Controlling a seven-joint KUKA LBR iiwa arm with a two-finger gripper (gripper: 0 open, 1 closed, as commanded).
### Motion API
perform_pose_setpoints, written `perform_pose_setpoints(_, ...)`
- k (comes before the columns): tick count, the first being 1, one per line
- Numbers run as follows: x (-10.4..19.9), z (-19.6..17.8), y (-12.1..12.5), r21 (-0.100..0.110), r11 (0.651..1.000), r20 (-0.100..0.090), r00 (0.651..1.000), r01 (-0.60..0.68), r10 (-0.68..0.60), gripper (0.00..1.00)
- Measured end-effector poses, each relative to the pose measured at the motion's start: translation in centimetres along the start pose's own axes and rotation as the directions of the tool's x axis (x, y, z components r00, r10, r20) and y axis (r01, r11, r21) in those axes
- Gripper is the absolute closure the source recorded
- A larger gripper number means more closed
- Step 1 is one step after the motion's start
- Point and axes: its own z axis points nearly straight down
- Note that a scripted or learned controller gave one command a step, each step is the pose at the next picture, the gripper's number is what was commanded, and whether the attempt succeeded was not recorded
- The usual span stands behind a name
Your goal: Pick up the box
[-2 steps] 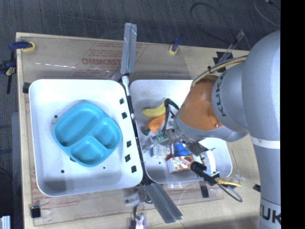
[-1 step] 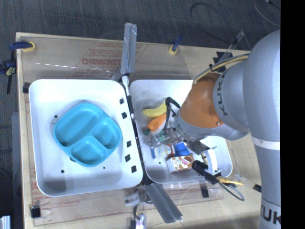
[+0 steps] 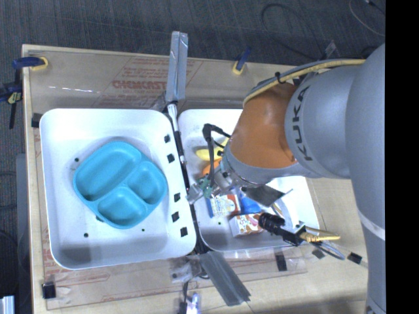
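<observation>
A small box [image 3: 244,224] with a colourful print lies near the front of the right bin [image 3: 190,124]. Beside it on the left lies a blue and white packet [image 3: 222,205]. My gripper [image 3: 201,190] hangs low over the left side of the right bin, close to the divider between the bins, just left of the packet and up-left of the box. Nothing shows between its tips. The grey and orange wrist [image 3: 265,133] covers most of the right bin's middle and back.
A blue three-compartment tray [image 3: 120,183] lies in the left bin [image 3: 59,241]. A yellow thing [image 3: 205,154] and an orange thing [image 3: 207,168] peek out beside the wrist in the right bin. Metal clamps hold the bins at the divider's front and back.
</observation>
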Motion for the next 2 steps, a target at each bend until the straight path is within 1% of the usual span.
perform_pose_setpoints(2,-0.10,-1.69,0.19,0.005,1.000,-0.002,1.000,0.010,-0.010,1.00)
